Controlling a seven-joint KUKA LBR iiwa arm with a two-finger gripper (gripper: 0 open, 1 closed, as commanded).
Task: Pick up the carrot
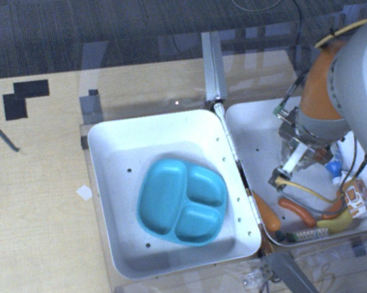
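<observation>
The carrot (269,214) is a short orange root lying along the left wall of the right bin (249,125), near its front corner. My gripper (294,140) hangs over the middle of the right bin, up and to the right of the carrot and apart from it. Nothing shows in its grasp. The grey arm with its orange band (317,93) comes in from the right and covers the bin's right side.
A red sausage (297,210), a yellow banana (338,222), a printed packet (358,197) and a small blue and white item (335,168) lie close to the carrot in the right bin. The left bin (128,254) holds a blue divided plate (182,202).
</observation>
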